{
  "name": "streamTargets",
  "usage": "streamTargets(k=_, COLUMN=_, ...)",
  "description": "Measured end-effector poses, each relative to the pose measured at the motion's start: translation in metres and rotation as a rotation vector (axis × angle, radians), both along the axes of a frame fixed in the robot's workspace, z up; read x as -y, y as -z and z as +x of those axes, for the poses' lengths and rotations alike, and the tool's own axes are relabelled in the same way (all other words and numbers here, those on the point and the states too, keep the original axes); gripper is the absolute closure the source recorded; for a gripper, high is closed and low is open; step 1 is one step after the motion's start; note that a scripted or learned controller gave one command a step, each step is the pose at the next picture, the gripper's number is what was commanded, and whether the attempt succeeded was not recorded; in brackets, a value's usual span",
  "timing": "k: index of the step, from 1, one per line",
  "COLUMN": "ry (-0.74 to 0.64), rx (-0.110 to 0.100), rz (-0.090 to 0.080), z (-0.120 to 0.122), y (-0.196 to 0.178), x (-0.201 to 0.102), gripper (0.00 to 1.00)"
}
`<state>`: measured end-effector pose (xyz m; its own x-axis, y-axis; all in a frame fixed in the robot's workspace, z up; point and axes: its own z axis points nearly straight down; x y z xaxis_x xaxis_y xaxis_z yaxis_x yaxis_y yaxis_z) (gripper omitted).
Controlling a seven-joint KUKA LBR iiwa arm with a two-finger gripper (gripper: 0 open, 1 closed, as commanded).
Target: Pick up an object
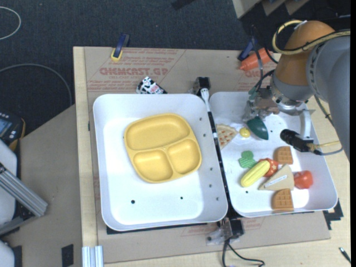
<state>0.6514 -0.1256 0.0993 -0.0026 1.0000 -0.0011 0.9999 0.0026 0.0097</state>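
Note:
My gripper (257, 115) hangs over the back of the right bin (328, 191), reaching in from the right. A dark green toy piece (258, 128) sits right at its tip, touching or nearly touching it. Whether the piece is gripped I cannot tell. In the same bin lie a pizza slice (225, 133), a small yellow piece (245, 132), a green vegetable (246, 160), a yellow corn cob (255, 173), a red piece (271, 167), two waffles (283, 155) (282, 199), a tan wedge (280, 181) and a tomato (303, 179).
The left bin (111, 166) holds a yellow divided plate (162, 146). On the bench behind the bins lie a black-and-white toy (149, 85), a blue-and-yellow clamp (118, 48) and an orange clamp (253, 60).

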Motion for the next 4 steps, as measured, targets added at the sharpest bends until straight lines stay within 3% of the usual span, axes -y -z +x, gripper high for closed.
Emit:
streamTargets(k=2, ry=0.001, rx=-0.002, rz=0.0, z=0.01, y=-0.115, x=-0.009, gripper=1.0)
streamTargets(k=3, ry=0.001, rx=-0.005, rz=0.0, z=0.011, y=-0.127, x=-0.009, gripper=1.0)
streamTargets(k=4, ry=0.0, rx=-0.013, rz=0.003, z=-0.032, y=-0.137, x=-0.042, gripper=1.0)
